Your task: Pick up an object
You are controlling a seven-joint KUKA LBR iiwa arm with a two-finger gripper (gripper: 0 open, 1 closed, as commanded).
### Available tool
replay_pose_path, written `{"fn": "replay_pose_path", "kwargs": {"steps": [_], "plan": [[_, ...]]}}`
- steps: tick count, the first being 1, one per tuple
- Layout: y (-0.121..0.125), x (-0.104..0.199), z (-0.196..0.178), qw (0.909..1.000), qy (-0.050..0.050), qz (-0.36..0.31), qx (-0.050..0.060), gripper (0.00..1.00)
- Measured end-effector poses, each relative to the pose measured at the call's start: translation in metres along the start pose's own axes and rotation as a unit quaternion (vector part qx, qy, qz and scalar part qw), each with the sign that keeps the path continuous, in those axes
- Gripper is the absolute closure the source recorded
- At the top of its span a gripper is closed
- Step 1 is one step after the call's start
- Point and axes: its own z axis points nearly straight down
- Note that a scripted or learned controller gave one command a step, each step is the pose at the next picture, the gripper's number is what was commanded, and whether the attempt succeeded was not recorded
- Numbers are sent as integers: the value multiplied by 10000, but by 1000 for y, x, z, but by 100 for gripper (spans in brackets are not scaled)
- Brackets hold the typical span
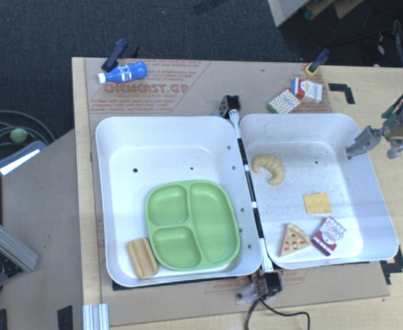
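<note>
Light falls evenly from above, bright but soft, with no hard-edged shadows anywhere. The two white bins [167, 139] are the brightest surfaces and come close to washing out, so their inner walls show only as faint grey gradients. The green tray [191, 224] carries a mild sheen along its dividers rather than true glare. Small objects such as the croissant [269, 168] cast only thin, pale shadows close beneath them. The far carpet [119, 12] is dim and grainy. Overall sharpness is modest: printed lettering on the cardboard tabletop [188, 81] reads soft, and the packets look smeared. The arm's end [387, 133] at right is slightly blurred. Straight edges show little bending.
</note>
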Motion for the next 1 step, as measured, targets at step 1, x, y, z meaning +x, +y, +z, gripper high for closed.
{"fn": "replay_pose_path", "kwargs": {"steps": [1], "plan": [[20, 40, 77, 10000, 7, -6, 11, 0]]}}
